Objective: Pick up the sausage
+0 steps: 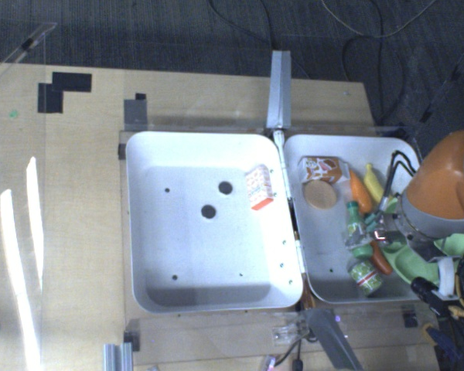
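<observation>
The camera looks down at a slant on a tan bench (69, 230) bearing two shallow white bins side by side.

Nearest the camera, at the lower edge of the view, a grey metal bracket (329, 338) projects below the junction of the two bins.

Right bin (321, 261): its near right corner holds a cluster of items. A green bottle with a printed label (365, 277) lies closest to the near wall. Just above it lies the sausage (380, 261), a small reddish-brown piece, tilted, touching the bottle and a crumpled green cloth (410, 261) on its right. The gripper (383, 234) sits directly over this cluster, just above the sausage. Whether it is released or clenched cannot be told; nothing is visibly held. The arm's orange band (445, 184) and grey wrist cover the bin's right wall.

Further back in the same bin: an orange carrot (359, 192) and a yellow banana (373, 182) lie side by side, near a round tan disc (321, 196). Behind the disc, a brown and white package (322, 168) rests near the far wall.

Left bin (162, 284): a small white and red carton (259, 188) lies near the right wall. Two dark round spots mark the floor.

Beyond the bins, a grey upright post (279, 91) stands at the divider, and black cables (247, 6) lie on dark carpet.
</observation>
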`<state>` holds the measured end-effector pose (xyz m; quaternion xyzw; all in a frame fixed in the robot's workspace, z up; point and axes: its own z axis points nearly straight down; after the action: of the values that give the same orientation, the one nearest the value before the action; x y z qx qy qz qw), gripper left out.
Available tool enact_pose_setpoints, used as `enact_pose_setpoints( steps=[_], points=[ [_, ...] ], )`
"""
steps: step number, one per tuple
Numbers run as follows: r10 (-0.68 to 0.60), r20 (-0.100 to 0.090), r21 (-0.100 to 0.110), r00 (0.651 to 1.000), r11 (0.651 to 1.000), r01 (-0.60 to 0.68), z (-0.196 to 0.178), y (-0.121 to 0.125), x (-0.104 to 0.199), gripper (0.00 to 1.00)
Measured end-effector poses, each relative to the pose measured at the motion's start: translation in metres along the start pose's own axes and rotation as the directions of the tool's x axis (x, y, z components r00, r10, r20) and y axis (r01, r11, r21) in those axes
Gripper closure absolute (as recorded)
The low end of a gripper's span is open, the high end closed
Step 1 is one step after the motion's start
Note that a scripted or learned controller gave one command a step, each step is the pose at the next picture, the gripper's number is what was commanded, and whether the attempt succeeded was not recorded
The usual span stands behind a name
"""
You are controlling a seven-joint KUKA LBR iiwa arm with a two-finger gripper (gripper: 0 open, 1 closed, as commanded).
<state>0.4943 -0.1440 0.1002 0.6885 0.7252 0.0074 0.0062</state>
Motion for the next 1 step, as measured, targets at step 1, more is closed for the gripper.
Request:
enact_pose_setpoints(
  steps=[1],
  points=[
    [0.0,0.002,0.0,1.0,1.0,0.0,0.0,-0.0001,-0.0007,0.0]
  ],
)
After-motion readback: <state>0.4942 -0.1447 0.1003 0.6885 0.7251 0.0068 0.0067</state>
